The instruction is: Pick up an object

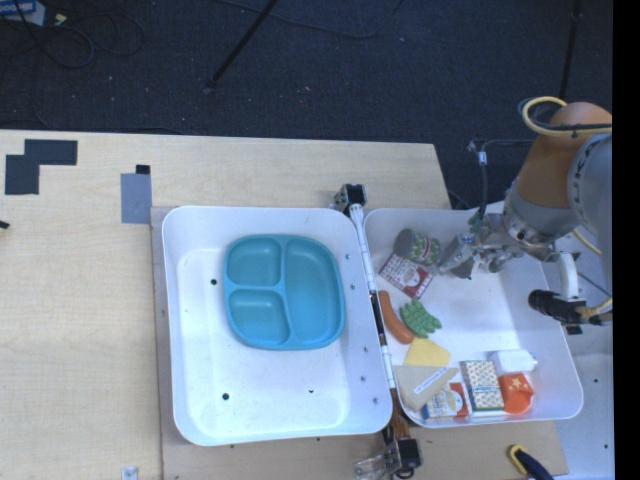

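The gripper point(468, 255) is seen low over the right bin point(545, 368), near that bin's far edge, with the grey arm point(560, 183) and its orange band reaching in from the right. Whether anything is pinched cannot be told; nothing is plainly seen to be held. Just beside the gripper, toward the bin's far left corner, a small can point(416, 245) lies tilted, and a red-and-white packet point(405, 275) is found touching it on the near side.

Further along the left wall of the same bin an orange sausage-like piece point(393, 320) and a green leafy piece point(421, 317) lie side by side. At the near edge a yellow wedge point(427, 352), small boxes point(482, 385) and an orange item point(516, 394) are crowded together.

In the left bin point(190, 368) a teal divided plate point(283, 291) is placed toward the far side.

The task is judged to be at the reaching stage: no object is seen lifted, so grasp and lift remain to be done, most likely on the can or packet.
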{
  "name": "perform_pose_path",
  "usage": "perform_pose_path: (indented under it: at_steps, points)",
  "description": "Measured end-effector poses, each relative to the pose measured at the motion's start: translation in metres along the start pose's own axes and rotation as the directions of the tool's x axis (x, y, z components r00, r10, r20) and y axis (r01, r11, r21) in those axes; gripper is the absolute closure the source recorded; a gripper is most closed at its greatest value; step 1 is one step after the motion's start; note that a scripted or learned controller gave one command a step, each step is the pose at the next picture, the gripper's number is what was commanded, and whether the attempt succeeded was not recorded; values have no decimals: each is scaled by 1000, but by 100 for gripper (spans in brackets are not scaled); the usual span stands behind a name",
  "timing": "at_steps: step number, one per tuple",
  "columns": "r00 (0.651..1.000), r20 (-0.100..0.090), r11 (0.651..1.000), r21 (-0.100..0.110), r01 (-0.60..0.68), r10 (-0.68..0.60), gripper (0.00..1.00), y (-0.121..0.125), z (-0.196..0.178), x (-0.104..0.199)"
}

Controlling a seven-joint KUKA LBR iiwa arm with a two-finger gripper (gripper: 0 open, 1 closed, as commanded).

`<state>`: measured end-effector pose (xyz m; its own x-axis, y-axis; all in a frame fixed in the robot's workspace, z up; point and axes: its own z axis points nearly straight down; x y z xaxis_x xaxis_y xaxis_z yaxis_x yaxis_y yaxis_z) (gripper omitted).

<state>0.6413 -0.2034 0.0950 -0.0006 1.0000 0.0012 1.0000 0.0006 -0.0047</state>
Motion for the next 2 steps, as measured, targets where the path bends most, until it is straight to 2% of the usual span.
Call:
perform_pose_path:
  at_steps: [1, 2]
  points:
    - [1000, 0, 1000, -1, 0, 0, 0, -4, 9, 26]
    - [1000, -1, 1000, 2, 2, -2, 0, 2, 3, 86]
